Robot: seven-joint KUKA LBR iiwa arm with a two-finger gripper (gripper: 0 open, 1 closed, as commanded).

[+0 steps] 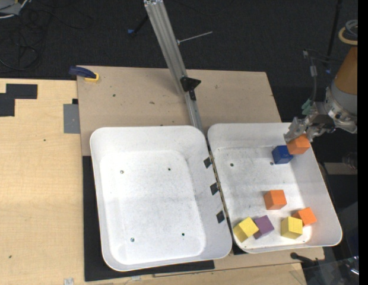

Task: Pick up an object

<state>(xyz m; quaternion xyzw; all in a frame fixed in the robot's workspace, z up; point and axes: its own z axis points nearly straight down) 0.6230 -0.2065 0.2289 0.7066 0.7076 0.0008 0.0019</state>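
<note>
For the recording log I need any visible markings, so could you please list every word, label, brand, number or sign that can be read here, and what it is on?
None: no readable text shows anywhere in the camera view.
The blocks, such as the blue block and purple block, have plain faces.
The left bin and right bin carry no lettering.
The claw shows no legible mark.
</note>
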